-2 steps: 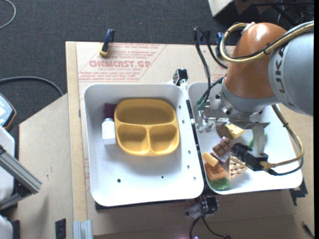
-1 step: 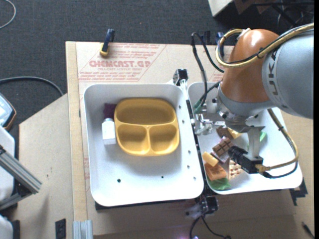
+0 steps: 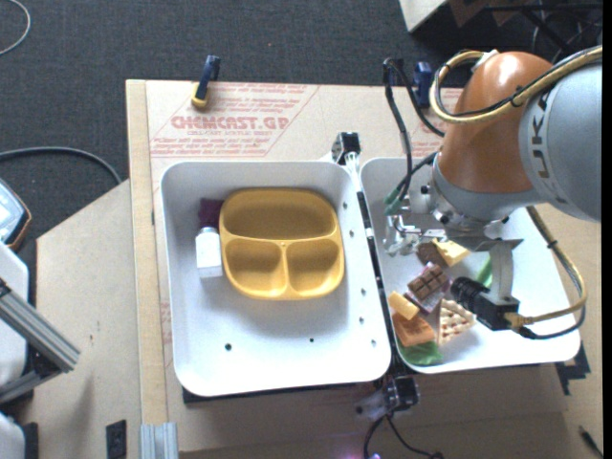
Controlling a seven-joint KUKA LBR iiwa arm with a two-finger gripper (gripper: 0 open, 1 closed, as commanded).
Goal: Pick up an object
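Toy food pieces (image 3: 430, 304) lie heaped in the near left part of the right bin (image 3: 550, 338), among them a brown chocolate-bar block (image 3: 427, 282), a waffle-patterned piece (image 3: 455, 321), an orange wedge (image 3: 414, 331) and a green scrap (image 3: 426, 354) at the bin's near wall. Judged from their look, these are light, rigid plastic items, smooth and liable to slip or skate aside under a poorly centred pinch; none appears fragile. The chocolate-bar block is the clearest candidate: it rests on top of the heap, its long axis running diagonally from near-left to far-right, so a hold across its short sides would suit. The gripper (image 3: 406, 235) hangs over the far left part of the same bin, just beyond the heap, masked by the arm's wrist and cables; its opening cannot be told, and nothing is seen held. The left bin (image 3: 182, 342) holds a yellow divided tray (image 3: 282, 242), with a small white bottle (image 3: 207, 252) just beside it
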